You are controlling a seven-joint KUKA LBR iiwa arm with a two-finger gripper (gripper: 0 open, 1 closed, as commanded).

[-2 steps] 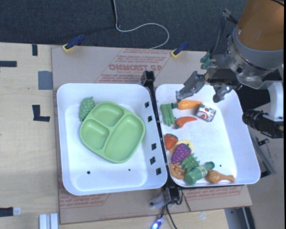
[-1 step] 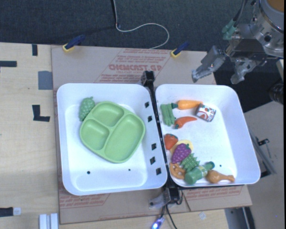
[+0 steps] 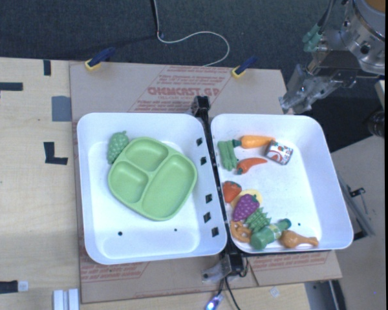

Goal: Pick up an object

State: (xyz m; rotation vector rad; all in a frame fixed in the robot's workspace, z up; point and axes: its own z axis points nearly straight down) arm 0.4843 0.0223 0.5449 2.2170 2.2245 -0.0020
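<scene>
My gripper (image 3: 299, 99) hangs above the bench just beyond the far edge of the right bin (image 3: 330, 173), its fingers open with nothing between them. In that bin lie a carrot (image 3: 255, 141), a small red-and-white can (image 3: 279, 152), green bean pods (image 3: 227, 154), an orange chili (image 3: 251, 165), a red tomato (image 3: 231, 190), purple grapes (image 3: 244, 206), a green toy vegetable (image 3: 264, 232) and an orange gourd-like piece (image 3: 298, 240). The toys crowd the bin's left side and near edge.
The left bin (image 3: 90, 192) holds a green divided plate (image 3: 152, 177) and a green bunch of grapes (image 3: 117, 146) at its far-left corner. A black hinge strip (image 3: 209, 173) separates the bins. A white cable (image 3: 194, 41) lies behind them.
</scene>
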